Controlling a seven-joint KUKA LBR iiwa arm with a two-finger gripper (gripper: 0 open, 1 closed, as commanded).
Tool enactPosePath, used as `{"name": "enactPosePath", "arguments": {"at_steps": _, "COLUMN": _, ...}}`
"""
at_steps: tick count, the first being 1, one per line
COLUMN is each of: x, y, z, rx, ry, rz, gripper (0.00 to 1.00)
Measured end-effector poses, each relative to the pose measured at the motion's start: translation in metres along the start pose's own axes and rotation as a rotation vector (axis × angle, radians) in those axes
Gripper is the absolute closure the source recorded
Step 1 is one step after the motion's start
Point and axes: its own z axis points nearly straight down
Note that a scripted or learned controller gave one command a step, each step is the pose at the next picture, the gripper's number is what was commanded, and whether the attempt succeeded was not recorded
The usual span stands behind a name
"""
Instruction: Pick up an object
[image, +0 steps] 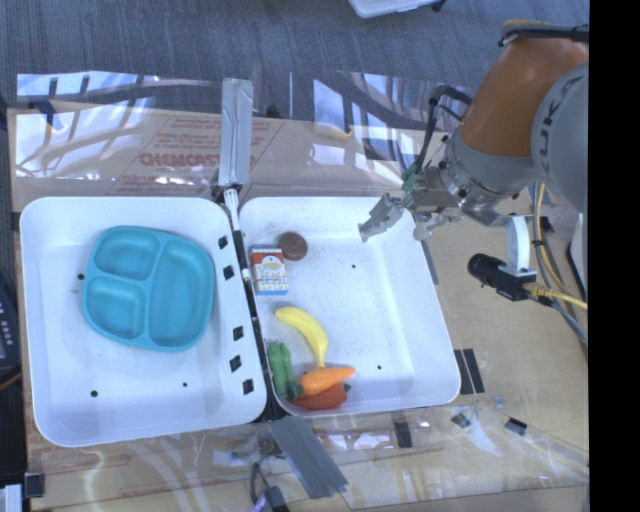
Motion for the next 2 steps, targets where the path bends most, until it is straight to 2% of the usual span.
{"name": "enactPosePath", "arguments": {"at_steps": 1, "x": 0.070, "y": -0.073, "z": 0.145, "rx": 0.003, "ry": 0.001, "rz": -0.005, "gripper": 0.00}}
{"name": "enactPosePath", "arguments": {"at_steps": 2, "x": 0.038, "y": -0.098, "z": 0.191, "rx": -0.003, "ry": 0.001, "rz": -0.103, "gripper": 0.00}}
